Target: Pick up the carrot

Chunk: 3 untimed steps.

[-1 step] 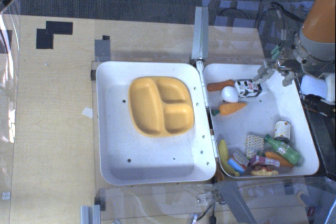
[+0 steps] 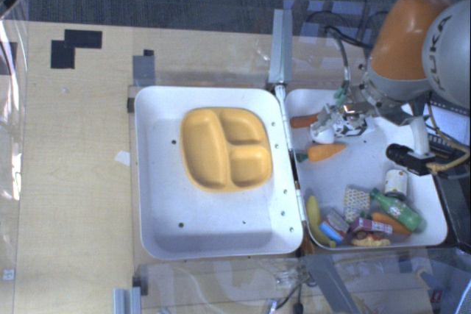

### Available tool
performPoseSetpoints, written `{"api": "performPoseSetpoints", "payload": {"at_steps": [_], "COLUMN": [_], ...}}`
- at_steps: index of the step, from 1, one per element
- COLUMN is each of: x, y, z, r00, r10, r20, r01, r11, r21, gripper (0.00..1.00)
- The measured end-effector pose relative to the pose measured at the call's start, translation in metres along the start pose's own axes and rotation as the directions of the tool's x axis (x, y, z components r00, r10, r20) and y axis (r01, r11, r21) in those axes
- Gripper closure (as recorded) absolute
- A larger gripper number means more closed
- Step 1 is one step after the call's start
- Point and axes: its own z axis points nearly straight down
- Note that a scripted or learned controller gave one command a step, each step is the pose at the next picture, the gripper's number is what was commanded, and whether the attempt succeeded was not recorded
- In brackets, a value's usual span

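- Gripper (image 2: 340, 121) hangs low over the right bin (image 2: 427, 191), and the carrot (image 2: 326, 152) lies just below it, apart from it; whether it is open or closed, I cannot tell.
- Carrot's long axis runs nearly left-right, green end at the bin's left wall.
- Left bin (image 2: 158, 180) holds a yellow divided tray (image 2: 224, 147); pale wooden bench (image 2: 73, 180) beneath.
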Motion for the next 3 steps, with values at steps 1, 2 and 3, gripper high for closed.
{"api": "performPoseSetpoints", "payload": {"at_steps": [1,2,3], "x": [-0.011,-0.020,-0.044], "y": [-0.102,-0.039,0.018], "z": [0.096,0.096,0.099], "r00": [0.995,0.999,0.999], "r10": [-0.098,-0.038,-0.039], "r20": [0.002,0.003,-0.012], "r01": [0.098,0.038,0.039], "r11": [0.995,0.999,0.999], "r21": [-0.005,-0.010,0.024], "gripper": [0.00,0.00,0.00]}}
